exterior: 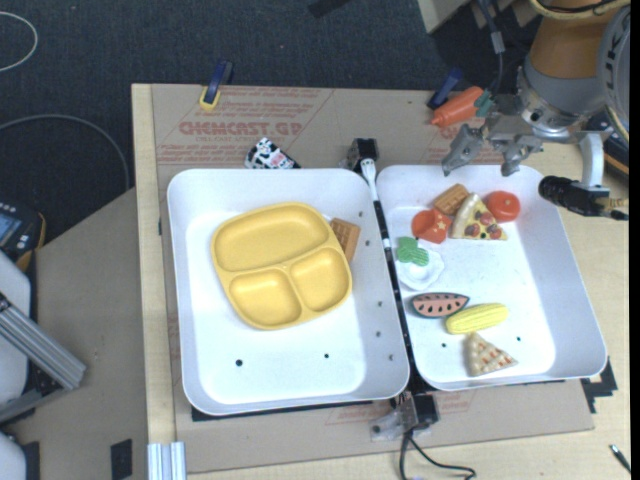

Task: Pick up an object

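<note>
Over the right bin [548, 280], at its 12 o'clock rim: gripper [488, 162] pointing down, fingers [461, 158] spread apart, nothing between them

Below and just toward 6 o'clock of the gripper, a tight cluster of toy food on the bin floor: brown cracker [452, 198] touching a pizza slice [479, 220], red tomato [504, 205] at the slice's 2 o'clock, tomato half [433, 225] at the slice's 9 o'clock

Toward 9 o'clock of the bin, close to its left wall: green piece on a white base [414, 255]

Toward 6 o'clock of the bin: watermelon slice [440, 304] touching a yellow corn cob [476, 317], and a second pizza wedge [488, 355] just beneath the corn, near the front rim

In the left bin [200, 353]: yellow divided plate [283, 265] lying flat, slightly toward 12 o'clock of centre, with a brown waffle piece [346, 236] leaning against its 3 o'clock edge

Outside the bins, on the bench: orange carrot toy [458, 108] at 10 o'clock of the gripper, well apart from the food cluster; black-and-white toy [270, 155] beside the left bin's 12 o'clock rim
</note>
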Controlling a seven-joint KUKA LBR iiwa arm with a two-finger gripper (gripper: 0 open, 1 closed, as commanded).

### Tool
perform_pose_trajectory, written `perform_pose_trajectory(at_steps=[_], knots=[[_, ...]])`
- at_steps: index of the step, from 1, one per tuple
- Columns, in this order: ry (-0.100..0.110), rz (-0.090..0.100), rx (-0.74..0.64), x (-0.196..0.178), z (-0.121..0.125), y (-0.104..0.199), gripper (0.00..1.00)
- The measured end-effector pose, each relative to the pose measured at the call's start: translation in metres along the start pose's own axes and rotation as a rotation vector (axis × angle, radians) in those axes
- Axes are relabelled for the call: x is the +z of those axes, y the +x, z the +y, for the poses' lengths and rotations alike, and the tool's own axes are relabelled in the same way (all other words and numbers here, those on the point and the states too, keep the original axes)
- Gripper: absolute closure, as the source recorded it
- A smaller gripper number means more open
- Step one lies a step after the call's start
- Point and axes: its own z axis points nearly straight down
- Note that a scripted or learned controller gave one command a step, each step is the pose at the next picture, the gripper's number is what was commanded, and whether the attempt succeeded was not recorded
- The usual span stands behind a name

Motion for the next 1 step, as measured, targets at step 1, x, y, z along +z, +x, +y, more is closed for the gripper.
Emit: perform_pose_trajectory(at_steps=[1], knots=[[-0.014, -0.002, -0.002, -0.0082, 0.0025, 0.0002, 0.00]])
